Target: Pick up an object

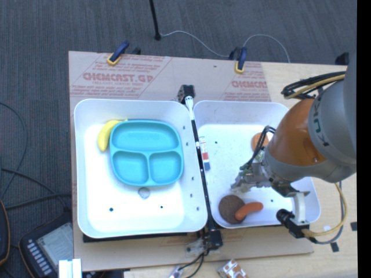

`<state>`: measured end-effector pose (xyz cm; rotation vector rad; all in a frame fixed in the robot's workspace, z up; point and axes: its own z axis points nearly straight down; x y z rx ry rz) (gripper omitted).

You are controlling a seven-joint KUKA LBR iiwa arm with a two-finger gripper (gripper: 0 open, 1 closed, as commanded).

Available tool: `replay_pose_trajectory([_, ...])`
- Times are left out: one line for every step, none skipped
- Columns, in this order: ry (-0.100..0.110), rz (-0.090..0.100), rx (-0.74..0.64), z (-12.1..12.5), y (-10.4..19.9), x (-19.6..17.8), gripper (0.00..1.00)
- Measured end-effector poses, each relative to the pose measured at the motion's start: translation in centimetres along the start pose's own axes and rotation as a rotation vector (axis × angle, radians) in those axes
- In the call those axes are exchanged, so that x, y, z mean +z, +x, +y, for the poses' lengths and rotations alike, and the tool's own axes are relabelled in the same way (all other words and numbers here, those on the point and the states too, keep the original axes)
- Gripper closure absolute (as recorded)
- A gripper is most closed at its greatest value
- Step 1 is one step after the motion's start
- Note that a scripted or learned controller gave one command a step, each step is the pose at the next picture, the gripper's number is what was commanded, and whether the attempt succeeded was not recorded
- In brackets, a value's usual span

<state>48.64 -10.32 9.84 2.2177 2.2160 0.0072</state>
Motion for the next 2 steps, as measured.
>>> replay_pose_trajectory([0.007,0.000,-0.001,6.63,-1.69,-1.76,1.00])
replay_pose_trajectory([0.009,0.000,-0.001,6.59,-1.69,-1.72,0.00])
